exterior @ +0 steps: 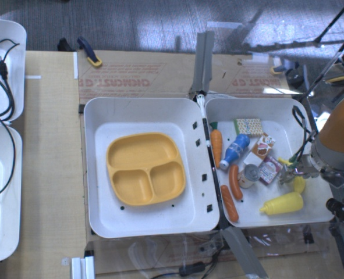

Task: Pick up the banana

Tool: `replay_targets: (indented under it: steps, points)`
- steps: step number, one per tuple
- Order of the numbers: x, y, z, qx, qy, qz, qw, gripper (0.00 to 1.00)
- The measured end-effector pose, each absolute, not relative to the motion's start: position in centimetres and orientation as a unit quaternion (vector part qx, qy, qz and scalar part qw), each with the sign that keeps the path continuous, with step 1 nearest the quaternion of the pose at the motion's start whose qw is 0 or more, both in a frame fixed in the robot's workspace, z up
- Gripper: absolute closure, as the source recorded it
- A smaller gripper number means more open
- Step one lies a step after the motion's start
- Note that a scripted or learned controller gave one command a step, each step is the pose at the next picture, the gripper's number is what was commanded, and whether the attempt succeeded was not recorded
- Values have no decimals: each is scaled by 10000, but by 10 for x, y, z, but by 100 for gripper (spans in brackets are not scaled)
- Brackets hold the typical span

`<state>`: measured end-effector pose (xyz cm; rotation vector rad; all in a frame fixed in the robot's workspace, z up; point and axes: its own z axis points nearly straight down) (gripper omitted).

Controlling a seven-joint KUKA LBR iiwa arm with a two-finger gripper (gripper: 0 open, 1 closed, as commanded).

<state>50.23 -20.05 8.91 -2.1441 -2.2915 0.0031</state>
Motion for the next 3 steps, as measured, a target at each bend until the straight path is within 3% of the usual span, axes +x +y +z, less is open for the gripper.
replay_targets:
  steps: [1,2,3]
  points:
    - [478,-214,89,-6734,-7392,-3,51,0]
    - [478,-213,95,-6739,-7388,3,67,100]
    - [498,-144,170,-6799,-7333,17,17,100]
